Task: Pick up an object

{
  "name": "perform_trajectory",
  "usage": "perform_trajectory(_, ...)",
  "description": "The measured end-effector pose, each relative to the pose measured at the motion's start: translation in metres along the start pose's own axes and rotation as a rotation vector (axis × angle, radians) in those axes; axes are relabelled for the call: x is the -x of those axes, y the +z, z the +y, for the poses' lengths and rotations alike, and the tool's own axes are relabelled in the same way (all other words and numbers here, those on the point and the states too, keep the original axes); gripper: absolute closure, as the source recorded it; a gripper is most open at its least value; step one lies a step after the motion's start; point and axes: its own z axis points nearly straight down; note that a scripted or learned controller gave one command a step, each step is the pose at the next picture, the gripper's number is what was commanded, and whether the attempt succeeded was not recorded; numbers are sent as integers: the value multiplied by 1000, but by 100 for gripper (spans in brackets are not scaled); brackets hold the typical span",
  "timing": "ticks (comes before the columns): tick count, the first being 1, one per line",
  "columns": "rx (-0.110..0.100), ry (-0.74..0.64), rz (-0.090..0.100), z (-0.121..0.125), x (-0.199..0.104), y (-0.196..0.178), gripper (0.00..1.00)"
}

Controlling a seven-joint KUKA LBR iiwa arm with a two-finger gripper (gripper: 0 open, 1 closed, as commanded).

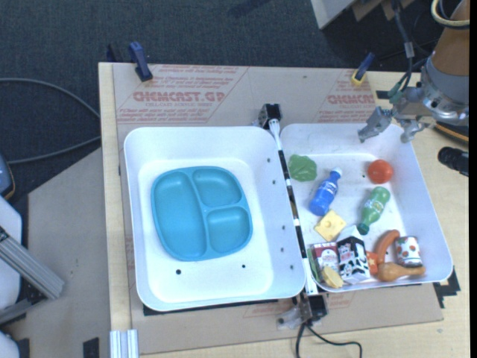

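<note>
My gripper (pixel 391 127) hangs over the far right corner of the right bin (pixel 428 200), open, with nothing between its two fingers (pixel 372 127). Just below it lies a red tomato (pixel 379 171). In the same bin are a green leafy piece (pixel 302 167), a blue bottle (pixel 325 191), a green bottle (pixel 373 207), a yellow cheese wedge (pixel 330 225), a black-and-white carton (pixel 353 259), a sausage (pixel 386 243) and a chicken drumstick (pixel 399 271).
The left bin (pixel 149 274) holds a blue divided plate (pixel 201 211). A black clamp (pixel 270 115) sits between the bins at the far edge. Blue clips (pixel 139 60) hold the cardboard board at the back.
</note>
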Motion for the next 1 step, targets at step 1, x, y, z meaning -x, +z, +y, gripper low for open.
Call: perform_trajectory(1,-2,1,0,-29,40,126,0)
